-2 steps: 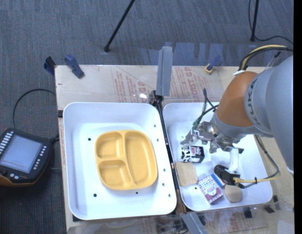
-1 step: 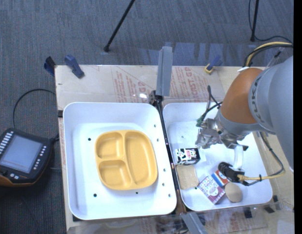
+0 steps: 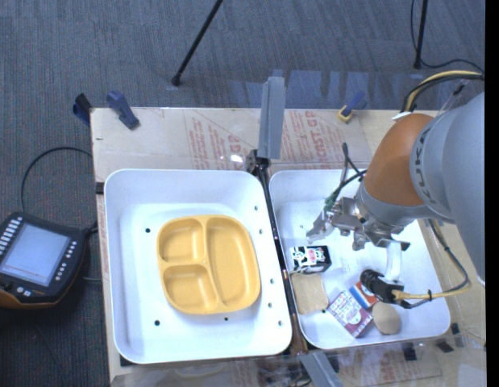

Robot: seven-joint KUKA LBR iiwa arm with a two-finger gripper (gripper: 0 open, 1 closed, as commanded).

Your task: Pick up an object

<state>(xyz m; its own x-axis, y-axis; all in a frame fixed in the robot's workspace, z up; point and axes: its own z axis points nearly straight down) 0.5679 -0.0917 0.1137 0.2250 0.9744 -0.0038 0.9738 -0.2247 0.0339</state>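
Grey-and-orange arm poised over right bin (image 3: 437,293), gripper (image 3: 346,220) state impossible to tell.
Black-and-white carton (image 3: 310,257) just below gripper; best approached straight down, clear of bread slice (image 3: 310,293) beside it.

Both white bins (image 3: 120,216) are showing smooth, glossy plastic; the yellow tray (image 3: 207,263) is looking matt plastic, the bench (image 3: 176,139) bare wood.
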